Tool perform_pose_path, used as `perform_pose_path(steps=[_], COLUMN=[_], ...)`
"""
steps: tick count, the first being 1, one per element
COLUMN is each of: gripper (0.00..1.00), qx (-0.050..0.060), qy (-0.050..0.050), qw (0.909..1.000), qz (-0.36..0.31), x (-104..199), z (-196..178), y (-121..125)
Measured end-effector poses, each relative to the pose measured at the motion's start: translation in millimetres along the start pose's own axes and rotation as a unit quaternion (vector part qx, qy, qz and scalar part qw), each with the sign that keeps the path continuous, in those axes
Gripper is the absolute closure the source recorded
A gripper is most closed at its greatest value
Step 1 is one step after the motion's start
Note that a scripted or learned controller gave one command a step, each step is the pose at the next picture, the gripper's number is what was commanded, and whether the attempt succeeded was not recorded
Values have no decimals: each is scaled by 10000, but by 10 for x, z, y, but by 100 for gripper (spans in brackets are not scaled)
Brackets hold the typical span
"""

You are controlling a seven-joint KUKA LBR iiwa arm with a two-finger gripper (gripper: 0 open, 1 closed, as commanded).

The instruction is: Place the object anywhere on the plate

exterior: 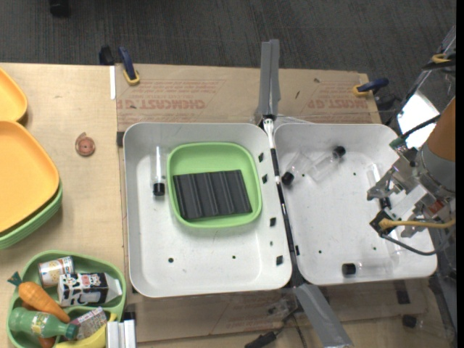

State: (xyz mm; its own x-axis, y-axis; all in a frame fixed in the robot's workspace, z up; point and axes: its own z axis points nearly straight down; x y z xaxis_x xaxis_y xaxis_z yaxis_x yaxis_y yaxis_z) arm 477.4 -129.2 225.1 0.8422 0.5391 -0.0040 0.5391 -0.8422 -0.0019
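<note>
Plate [214,164], green and square with a dark ribbed mat on it, waits well to my left in the other bin, while my gripper [386,210] hovers low at the right bin's [326,256] edge, its grasp unreadable, clear vials [324,161] lying just leftward.

A dark grey carpeted floor [217,13] runs across the top of the view, with a black caster wheel [59,4] at its upper left. Below it lies a pale wooden tabletop [80,107], and beside that a sheet of brown printed cardboard [196,96] held down by yellow-and-blue spring clamps [127,69] at its far corners. A grey metal bar [269,78] stands at the middle of the cardboard's far edge. On the wood sit stacked orange and green plastic trays [25,187] and a small round reddish disc [85,145]. The light is even and soft.
</note>
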Motion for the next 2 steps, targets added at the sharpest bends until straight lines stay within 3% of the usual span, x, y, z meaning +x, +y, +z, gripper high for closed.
perform_pose_path(steps=[1,2], gripper=[0,0], qx=[3,3], qy=[4,3], qw=[9987,9987], qz=[502,502], x=[44,45], z=[63,63], y=[-66,-66])
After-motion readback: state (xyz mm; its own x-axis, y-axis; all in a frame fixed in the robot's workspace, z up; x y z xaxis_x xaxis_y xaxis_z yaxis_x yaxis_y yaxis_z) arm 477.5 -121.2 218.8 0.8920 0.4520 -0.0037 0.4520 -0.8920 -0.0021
